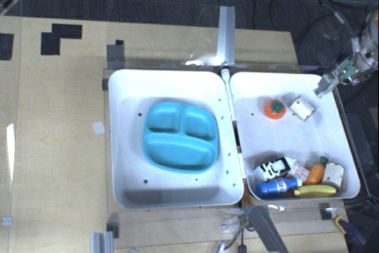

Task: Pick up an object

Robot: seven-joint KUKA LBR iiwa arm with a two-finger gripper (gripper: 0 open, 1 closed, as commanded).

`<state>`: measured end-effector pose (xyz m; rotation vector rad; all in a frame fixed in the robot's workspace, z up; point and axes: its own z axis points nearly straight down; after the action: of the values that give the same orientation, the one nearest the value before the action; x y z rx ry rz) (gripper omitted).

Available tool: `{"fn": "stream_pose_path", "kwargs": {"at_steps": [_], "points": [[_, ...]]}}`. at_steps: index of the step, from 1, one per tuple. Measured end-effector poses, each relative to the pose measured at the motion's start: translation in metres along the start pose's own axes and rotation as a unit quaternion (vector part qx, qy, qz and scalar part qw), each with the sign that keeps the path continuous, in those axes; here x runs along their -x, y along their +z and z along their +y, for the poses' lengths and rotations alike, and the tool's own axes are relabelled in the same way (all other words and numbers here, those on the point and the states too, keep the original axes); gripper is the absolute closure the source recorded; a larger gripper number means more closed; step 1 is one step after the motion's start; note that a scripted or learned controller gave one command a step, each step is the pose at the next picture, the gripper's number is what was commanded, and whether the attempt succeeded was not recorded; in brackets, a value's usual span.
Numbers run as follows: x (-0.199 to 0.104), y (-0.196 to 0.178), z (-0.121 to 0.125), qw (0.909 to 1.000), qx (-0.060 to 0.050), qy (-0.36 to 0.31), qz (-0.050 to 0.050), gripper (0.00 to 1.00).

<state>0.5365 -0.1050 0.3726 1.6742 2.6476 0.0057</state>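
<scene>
The claw [325, 85] hangs over the right bin's [337, 145] far right rim, its state impossible to tell; a small white block [301, 108] lies just left of it; an orange toy [275, 108] further left.

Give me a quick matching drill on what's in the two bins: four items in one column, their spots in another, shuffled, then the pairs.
Items:
1. blue divided plate
2. orange round toy
3. yellow banana
4. small white block

Places:
A. right bin, along the near wall
B. middle of the left bin
C. right bin, far half, next to the white block, on its left in the view
D. right bin, far half, nearest the pincer

Pairs: 1-B, 2-C, 3-A, 4-D
</scene>
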Motion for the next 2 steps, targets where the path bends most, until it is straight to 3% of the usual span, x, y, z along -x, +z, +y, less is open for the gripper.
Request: {"fn": "stream_pose_path", "kwargs": {"at_steps": [1, 2], "points": [[0.029, 0.026, 0.049, 0.9997, -0.001, 0.025, 0.0, 1.0], [-0.022, 0.081, 0.05, 1.0, -0.001, -0.006, 0.001, 1.0]]}}
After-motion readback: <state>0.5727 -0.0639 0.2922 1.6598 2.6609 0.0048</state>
